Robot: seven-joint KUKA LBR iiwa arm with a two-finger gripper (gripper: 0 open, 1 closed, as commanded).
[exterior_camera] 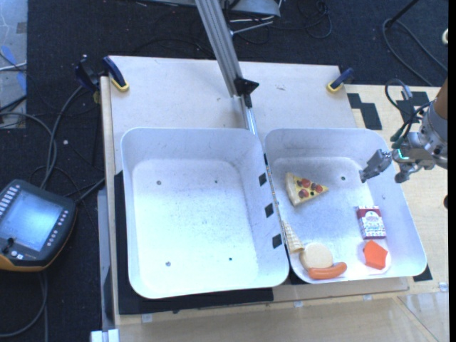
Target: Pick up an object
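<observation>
Around the yellow pizza slice with red toppings (306, 189), the right white bin's (335, 148) floor lies bare above and left. Below-right of it stand a red-and-white carton (370, 222) and an orange block (375, 254); below, a round cream bun (315, 255) and an orange sausage (327, 270).

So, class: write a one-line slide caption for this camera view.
Gripper poised over the right bin holding a pizza slice, red carton and hot dog.
</observation>
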